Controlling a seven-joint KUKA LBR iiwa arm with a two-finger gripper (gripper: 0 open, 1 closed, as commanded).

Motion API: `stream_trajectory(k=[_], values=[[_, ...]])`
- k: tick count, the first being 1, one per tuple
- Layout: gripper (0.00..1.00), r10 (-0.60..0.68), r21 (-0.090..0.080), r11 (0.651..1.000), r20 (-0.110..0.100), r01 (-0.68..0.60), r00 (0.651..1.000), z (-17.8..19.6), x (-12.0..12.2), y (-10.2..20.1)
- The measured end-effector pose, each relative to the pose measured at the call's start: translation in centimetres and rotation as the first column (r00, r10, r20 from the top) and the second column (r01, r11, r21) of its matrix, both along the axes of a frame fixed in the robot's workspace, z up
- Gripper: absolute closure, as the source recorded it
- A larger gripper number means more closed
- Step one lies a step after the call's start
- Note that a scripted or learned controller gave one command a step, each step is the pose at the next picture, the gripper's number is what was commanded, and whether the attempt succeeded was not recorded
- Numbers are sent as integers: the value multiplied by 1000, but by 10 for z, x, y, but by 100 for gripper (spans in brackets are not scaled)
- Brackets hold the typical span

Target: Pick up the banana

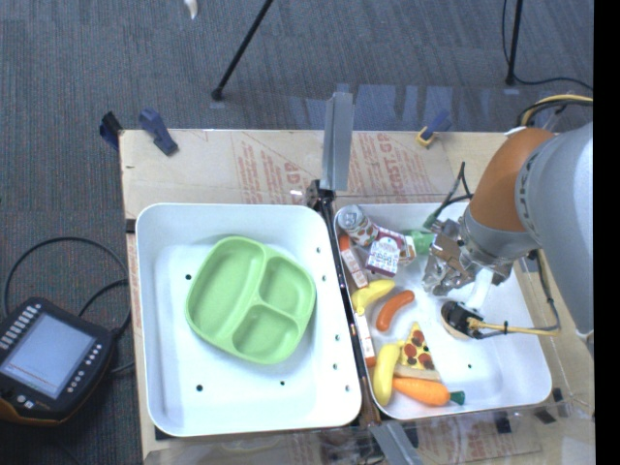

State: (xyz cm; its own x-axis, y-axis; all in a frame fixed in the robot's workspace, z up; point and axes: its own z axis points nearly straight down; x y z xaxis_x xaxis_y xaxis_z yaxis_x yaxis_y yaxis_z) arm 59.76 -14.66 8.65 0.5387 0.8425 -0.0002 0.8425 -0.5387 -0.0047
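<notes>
Banana (372,294) lies in the right bin (504,381), curved and yellow, close to that bin's left wall; reading from the near edge outward, the crowd around it explains why it sits as it does. Nearest the camera a carrot (422,391) lies crosswise, touching a pizza slice (417,349); just beside them a stout yellow piece (385,374) stands lengthwise, and it cannot be told whether this is a second banana. Farther in, a sausage (394,310) rests at a slant against the banana's right side; the two look tipped together as loose toys fall, not set in order. Beyond them a snack packet (385,253) and a can (356,223) fill the far left corner, so the banana is hemmed on three sides. The gripper (443,271) hangs over bare floor to the right of the heap, well apart from the banana; nothing is seen in its hold, and how far it is open cannot be told from this slant. It probably needs to shift left and descend before any grasp. In the left bin (155,356) a green divided plate (252,298) sits aslant, out of the task's way.
</notes>
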Motion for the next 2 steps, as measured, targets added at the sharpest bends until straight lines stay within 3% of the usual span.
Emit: stream_trajectory(k=[1,2], values=[[100,-69,1,998,-3,69,998,24,-12,30],[0,-69,1,998,-3,69,998,24,-12,30]])
